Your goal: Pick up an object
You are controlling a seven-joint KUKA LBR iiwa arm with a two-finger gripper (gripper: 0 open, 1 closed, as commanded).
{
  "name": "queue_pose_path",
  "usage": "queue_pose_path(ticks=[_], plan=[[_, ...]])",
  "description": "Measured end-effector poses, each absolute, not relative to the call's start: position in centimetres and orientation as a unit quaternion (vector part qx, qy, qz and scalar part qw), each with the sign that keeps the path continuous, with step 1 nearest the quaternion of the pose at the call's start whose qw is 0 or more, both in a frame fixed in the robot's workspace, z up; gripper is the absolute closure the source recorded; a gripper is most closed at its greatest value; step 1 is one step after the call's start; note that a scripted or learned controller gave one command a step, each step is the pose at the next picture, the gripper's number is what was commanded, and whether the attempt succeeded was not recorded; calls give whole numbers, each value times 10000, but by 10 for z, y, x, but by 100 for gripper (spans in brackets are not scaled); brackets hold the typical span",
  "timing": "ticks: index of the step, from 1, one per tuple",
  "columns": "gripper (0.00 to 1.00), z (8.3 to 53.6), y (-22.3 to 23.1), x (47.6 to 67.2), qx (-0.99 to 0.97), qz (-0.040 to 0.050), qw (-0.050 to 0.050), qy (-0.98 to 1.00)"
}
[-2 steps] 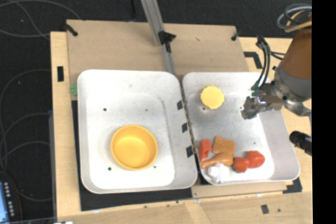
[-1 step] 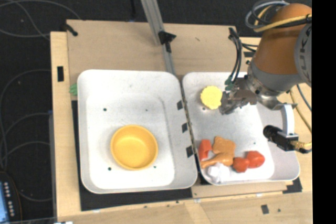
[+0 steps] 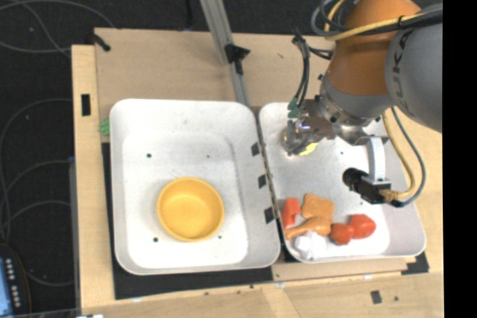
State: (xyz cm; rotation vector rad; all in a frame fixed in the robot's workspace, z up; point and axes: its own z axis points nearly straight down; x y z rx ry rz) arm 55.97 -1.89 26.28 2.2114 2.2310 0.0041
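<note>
Grey arm (image 3: 417,63) with a glossy orange band (image 3: 369,41); looped cables; seemingly metallic gripper (image 3: 298,138).

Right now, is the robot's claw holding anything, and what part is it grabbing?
It cannot be told. The gripper is low in the right bin over something yellowish, but no hold is visible.

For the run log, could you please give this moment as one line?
gripper: low over right bin, far end | yellow bowl: left bin | toys: right bin, near end

Orange carrot (image 3: 290,212), tan piece (image 3: 318,210) and red pieces (image 3: 353,229) cluster at the right bin's (image 3: 402,234) near edge.
</note>
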Motion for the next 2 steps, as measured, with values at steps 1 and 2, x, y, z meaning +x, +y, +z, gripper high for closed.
queue_pose_path(ticks=[1, 2], plan=[[100, 266, 27, 575, 7044, 10, 0, 7098], [100, 256, 68, 586, 7051, 2, 5, 7091]])
